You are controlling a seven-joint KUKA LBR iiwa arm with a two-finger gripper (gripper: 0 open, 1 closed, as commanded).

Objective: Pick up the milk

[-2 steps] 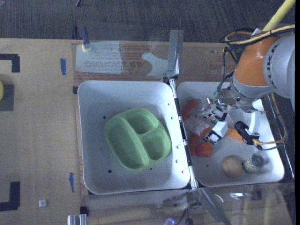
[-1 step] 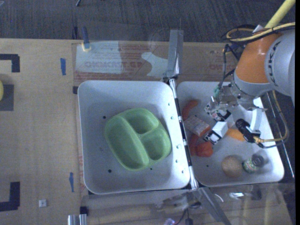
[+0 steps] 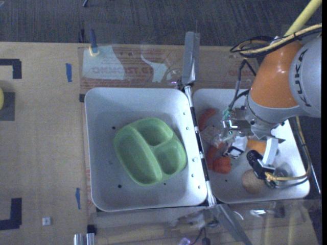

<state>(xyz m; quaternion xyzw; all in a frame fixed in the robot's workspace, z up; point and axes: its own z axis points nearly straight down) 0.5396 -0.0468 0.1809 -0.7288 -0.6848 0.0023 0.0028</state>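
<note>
A pale wooden bench (image 3: 41,152) carries two white bins; the left bin (image 3: 102,182) holds a green divided plate (image 3: 149,150). I hang over the right bin (image 3: 299,185), my gripper (image 3: 231,132) low among the clutter. The white-and-black shape under me looks like the milk carton (image 3: 235,150), beside a red tomato-like thing (image 3: 221,164). I judge it light, stiff and smooth; I would take its flat sides.
</note>
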